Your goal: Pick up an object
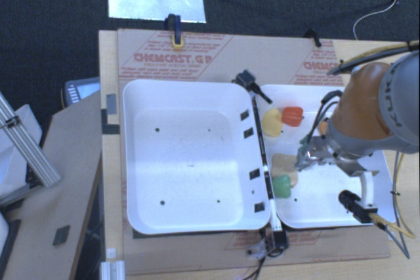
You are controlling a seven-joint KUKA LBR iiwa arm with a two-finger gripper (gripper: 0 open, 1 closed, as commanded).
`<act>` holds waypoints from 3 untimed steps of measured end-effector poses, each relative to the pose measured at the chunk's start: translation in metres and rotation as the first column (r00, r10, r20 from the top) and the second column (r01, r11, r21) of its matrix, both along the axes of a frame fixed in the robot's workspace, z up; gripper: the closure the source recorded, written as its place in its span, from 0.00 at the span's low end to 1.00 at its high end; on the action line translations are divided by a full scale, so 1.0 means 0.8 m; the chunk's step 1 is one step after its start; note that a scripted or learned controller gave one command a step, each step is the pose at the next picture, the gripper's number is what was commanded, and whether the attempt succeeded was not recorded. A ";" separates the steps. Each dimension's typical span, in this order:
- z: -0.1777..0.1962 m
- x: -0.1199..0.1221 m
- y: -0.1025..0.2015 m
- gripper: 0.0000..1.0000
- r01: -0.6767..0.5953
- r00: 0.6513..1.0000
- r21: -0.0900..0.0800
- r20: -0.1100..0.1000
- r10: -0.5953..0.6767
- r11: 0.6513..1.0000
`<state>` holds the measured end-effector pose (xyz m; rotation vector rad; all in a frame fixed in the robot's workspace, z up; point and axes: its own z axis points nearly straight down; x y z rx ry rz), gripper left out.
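The gripper (306, 159) is seen low in the right bin (315, 210), over a beige object (283, 162) beside a green object (281, 186), but the jaws' opening cannot be told.

objects (282, 141) in right bin (308, 216), left of claw (304, 160)

grey arm (403, 98) with orange band (364, 101), black cables, metal claw (306, 159).
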<state>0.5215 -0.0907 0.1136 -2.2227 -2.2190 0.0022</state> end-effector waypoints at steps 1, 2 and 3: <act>0.094 0.079 0.069 1.00 -0.012 1.000 0.002 0.014 0.012 1.000; 0.088 -0.016 0.082 1.00 -0.003 1.000 0.002 -0.003 0.003 1.000; 0.171 0.065 0.117 1.00 -0.010 1.000 0.001 0.014 0.010 1.000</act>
